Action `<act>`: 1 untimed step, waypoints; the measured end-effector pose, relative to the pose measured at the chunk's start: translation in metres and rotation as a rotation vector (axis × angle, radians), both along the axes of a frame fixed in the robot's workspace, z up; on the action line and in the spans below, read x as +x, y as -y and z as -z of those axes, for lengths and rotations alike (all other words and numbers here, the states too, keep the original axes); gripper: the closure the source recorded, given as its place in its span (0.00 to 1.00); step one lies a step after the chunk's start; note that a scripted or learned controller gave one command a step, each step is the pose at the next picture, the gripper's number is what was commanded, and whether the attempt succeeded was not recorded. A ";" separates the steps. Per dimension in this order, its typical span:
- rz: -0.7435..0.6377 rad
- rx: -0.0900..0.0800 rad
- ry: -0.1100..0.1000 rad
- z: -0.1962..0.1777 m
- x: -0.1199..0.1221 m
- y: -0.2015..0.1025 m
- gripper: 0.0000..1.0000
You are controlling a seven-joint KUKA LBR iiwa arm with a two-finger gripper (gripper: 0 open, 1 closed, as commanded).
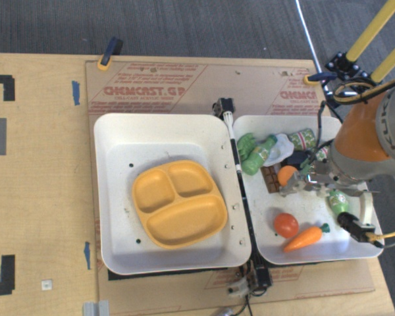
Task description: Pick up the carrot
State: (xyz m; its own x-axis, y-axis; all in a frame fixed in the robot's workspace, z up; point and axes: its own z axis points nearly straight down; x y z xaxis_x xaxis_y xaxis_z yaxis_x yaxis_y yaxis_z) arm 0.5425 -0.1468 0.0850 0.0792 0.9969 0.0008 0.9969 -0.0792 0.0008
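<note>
One claw [307,178] hung over the right bin [363,250], among the clutter near the small orange ball [287,174]; whether it was spread or closed, I could not tell. Nothing sat in its grip. Just below lay the carrot [304,237], orange, tip toward the bin's front edge, beside the tomato [286,224]. Reach phase, by my reading. Next it needed to shift toward the carrot and descend without catching the tomato.

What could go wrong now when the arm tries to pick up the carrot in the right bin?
1. The carrot lies close to the bin's front wall, so there is little room beside it.
2. The red tomato sits right beside it and may get pushed or grabbed instead.
3. The gripper hangs over other items, away from the carrot.
</note>
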 end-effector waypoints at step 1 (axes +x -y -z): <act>-0.145 -0.001 0.002 0.000 0.044 -0.051 0.00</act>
State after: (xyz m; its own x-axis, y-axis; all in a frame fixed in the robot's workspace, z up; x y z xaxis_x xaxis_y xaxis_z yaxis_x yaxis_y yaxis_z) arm 0.5865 -0.0956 0.0853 -0.0659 0.9978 0.0002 0.9978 0.0659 0.0026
